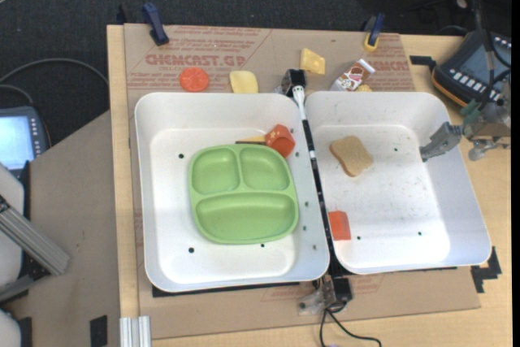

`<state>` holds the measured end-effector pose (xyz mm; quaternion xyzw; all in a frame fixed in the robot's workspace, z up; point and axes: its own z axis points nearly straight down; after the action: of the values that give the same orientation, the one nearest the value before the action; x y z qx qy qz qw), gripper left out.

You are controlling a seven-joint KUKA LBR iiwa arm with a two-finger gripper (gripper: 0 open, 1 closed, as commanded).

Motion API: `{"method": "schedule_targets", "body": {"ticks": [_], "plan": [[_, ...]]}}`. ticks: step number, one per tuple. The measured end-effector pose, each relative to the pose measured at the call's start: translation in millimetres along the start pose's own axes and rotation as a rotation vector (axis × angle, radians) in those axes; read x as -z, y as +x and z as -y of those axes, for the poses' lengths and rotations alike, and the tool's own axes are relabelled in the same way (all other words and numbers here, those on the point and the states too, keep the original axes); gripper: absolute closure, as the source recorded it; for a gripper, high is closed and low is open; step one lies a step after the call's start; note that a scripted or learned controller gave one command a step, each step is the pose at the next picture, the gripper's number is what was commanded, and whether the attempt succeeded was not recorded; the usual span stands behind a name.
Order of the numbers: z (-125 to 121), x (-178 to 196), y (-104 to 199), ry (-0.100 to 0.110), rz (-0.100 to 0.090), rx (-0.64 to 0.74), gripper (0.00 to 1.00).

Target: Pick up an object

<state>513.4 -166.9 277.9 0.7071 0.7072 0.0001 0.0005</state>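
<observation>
A tan bread slice (351, 154) lies in the right bin (439, 244), toward its back left. By that bin's left wall sits a small orange block (339, 225). The left bin (162, 248) holds a green divided plate (242, 193), and a red-orange cup-like piece (280, 140) rests at the plate's far right corner. My gripper (441, 140) hangs at the right bin's right rim, low over the bin floor and well right of the bread. Nothing shows in its grasp.
Behind the bins on the brown board lie an orange disc (194, 79), a pale yellow piece (243, 82), a yellow wedge (313, 61), a red-and-white packet (353, 77) and a black-and-white marker (294, 85). Blue clamps (154, 24) grip the board's back edge. A handheld pendant (467, 75) sits at the right.
</observation>
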Motion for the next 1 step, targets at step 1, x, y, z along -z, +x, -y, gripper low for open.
{"method": "schedule_targets", "body": {"ticks": [1], "plan": [[-110.4,-144.5,71.6,0.001,-0.003,0.010,0.00]]}}
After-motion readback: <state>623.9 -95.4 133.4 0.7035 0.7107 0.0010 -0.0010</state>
